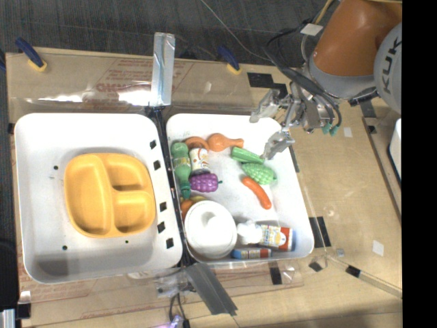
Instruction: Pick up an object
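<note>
The right bin [295, 183] holds several small toys: a green pickle-shaped piece [255, 167], an orange-red carrot [257, 191], a purple grape bunch [203, 182], an orange gourd [222, 141], a green bottle [180, 162] and a small can [199, 158]. A white bowl [210, 228] and a white bottle with a red cap [268, 236] lie near the front. My gripper [272, 124] hangs over the bin's back right corner, its fingers [275, 144] spread open and holding nothing. The lower finger's tip is just above the green piece.
The left bin [27, 183] holds a yellow divided tray [109, 193]. A divider wall [166, 183] runs between the bins. A marker [254, 253] lies by the right bin's front wall. Cables hang off the wrist [321, 118] on the right.
</note>
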Robot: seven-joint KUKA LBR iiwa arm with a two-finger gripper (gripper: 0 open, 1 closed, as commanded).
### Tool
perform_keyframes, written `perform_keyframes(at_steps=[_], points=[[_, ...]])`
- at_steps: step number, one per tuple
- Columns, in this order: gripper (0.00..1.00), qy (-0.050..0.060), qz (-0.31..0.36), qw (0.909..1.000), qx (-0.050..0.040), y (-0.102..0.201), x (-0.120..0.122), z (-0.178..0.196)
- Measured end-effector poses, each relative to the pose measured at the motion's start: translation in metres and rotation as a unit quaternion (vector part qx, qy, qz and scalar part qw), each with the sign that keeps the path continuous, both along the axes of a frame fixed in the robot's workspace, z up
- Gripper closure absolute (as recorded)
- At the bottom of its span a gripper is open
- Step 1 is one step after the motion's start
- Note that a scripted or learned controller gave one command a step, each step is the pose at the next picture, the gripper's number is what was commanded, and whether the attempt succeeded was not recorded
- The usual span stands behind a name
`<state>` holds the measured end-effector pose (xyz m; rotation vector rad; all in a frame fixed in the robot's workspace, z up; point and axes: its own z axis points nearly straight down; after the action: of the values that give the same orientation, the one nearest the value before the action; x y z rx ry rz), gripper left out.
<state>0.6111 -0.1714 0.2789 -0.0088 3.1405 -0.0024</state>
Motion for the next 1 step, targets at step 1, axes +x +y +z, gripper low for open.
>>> perform_keyframes(at_steps=[1], points=[[0.00,0.005,-0.015,0.9999,0.0020,-0.0372,0.0053,-0.1764]])
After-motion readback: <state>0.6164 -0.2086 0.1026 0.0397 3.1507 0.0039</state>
